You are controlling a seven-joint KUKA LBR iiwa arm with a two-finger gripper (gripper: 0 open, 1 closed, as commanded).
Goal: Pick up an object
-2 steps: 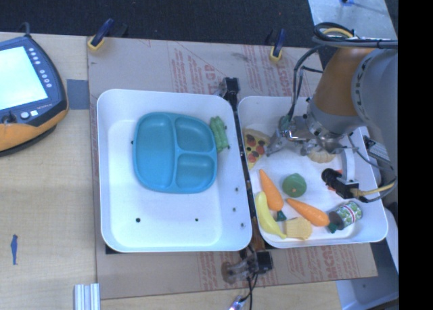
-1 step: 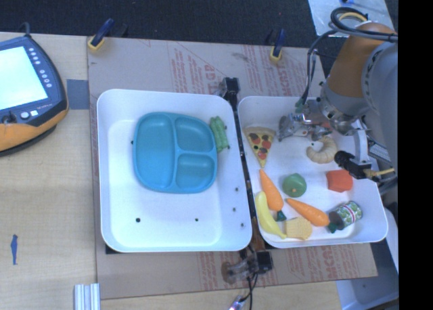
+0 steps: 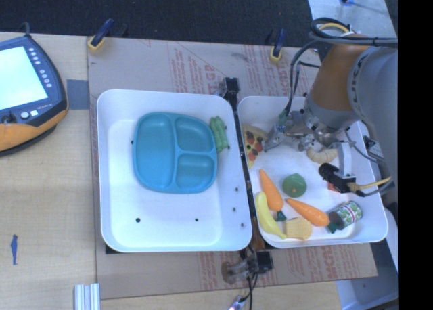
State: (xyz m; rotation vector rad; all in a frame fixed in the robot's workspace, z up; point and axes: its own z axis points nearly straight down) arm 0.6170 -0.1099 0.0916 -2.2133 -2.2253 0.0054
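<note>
Plate in left bin; 2 carrots (near banana) in right bin.

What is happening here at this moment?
A grey robot arm reaches from the right over the right bin, which holds toy food: two carrots, a banana, a green ball and a small can. Its claw is low near the bin's back. The left bin holds a blue divided plate.
</note>
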